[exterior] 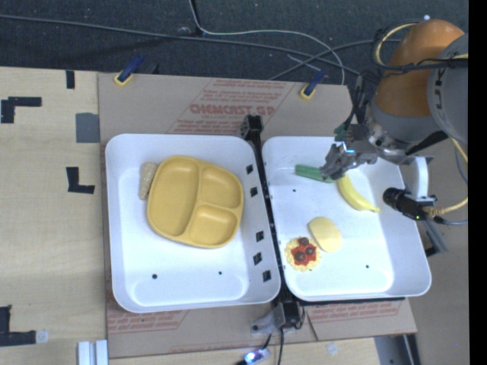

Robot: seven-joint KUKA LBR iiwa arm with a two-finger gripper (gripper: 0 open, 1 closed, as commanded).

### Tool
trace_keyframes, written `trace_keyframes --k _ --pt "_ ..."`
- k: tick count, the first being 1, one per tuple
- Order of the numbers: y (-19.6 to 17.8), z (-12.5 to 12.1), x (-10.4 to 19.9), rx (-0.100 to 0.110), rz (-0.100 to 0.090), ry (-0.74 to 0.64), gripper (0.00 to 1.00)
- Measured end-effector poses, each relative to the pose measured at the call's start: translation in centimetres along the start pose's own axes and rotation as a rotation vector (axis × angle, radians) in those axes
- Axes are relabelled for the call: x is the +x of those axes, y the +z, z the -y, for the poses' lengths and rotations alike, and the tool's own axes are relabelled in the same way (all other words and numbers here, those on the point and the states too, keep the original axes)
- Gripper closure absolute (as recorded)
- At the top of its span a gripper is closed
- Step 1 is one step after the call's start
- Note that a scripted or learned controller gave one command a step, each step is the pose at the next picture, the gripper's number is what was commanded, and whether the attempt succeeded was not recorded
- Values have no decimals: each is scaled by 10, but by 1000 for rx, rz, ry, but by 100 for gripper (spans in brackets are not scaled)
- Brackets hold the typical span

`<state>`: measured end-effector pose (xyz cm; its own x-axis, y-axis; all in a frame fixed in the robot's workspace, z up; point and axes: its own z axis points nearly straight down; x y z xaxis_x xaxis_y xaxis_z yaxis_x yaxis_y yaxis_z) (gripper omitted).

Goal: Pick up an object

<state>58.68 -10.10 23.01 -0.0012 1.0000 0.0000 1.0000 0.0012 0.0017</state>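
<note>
Reaching in from the right, the grey arm w/ its orange band angles down over the right bin's (396, 280) upper part. The gripper (335, 164) sits low at the back of that bin, tips just by a flat green strip (308, 172) and touching or nearly touching the top end of a banana (356, 194). Whether the pincer is open or closed, can't tell; nothing visibly between the tips.

Banana: smooth, curved, yellow. Below it, a pale yellow rounded lump (326, 234) and a small round pastry (303, 253), crinkled edge, red & dark topping. Left bin (122, 226) holds a yellow 3-compartment plate (195, 201), glossy plastic, w/ a tan spongy piece (147, 179) under its left edge.

Cardboard sheet (228, 105) under the bins has red print, approx "CHEMCAST GP".
</note>
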Motion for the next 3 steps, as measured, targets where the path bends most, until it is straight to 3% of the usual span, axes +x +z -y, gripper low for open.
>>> trace_keyframes --k 3 --pt "16 6 169 5 -1 -5 100"
